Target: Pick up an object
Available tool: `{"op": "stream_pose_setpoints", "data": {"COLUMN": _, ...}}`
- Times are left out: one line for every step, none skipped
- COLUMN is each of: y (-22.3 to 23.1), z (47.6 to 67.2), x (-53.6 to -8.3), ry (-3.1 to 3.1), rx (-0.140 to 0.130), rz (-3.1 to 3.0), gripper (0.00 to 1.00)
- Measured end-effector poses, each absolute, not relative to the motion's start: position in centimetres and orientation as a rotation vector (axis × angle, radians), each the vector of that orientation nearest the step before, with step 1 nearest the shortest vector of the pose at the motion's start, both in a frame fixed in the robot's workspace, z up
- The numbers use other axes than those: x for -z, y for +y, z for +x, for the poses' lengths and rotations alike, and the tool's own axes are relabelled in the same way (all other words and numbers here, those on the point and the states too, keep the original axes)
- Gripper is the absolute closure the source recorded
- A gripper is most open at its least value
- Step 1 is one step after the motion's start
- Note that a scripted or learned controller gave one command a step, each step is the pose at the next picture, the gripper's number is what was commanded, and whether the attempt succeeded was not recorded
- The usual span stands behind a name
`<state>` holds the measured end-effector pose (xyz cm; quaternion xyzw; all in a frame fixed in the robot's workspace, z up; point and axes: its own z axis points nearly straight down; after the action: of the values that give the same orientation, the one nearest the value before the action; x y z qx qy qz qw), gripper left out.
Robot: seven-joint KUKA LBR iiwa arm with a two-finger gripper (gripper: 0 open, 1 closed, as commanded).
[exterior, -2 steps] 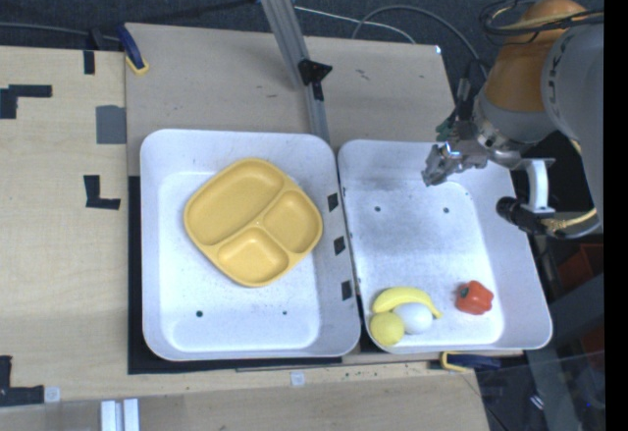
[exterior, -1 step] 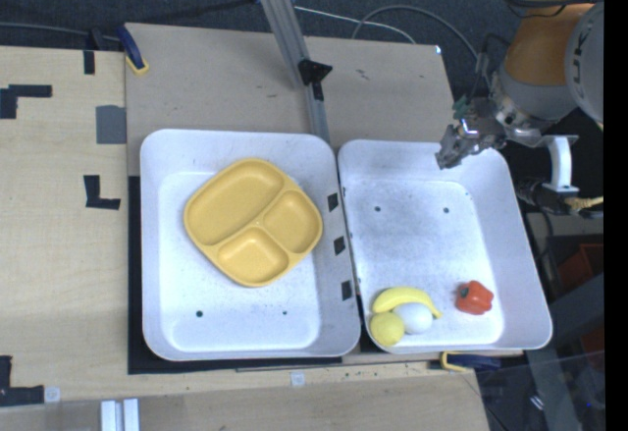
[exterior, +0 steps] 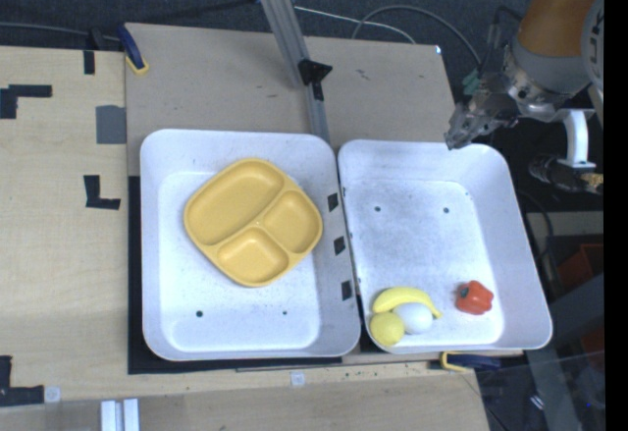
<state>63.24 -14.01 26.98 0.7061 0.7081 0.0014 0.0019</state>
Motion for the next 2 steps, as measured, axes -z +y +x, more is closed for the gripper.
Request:
{"op": "stream_pose_setpoints", "data": {"y": -14.0, "z": 63.3, "x": -29.6, "ry": 2.222, "rx": -0.002, "rz": 2.218, "gripper": 1.0}}
{"op": "stream_pose_setpoints", "data": {"y": -10.0, "z": 60.3, "x": -29.0, "ry": 2.227, "rx": 0.002, "rz": 2.219, "gripper": 1.0}}
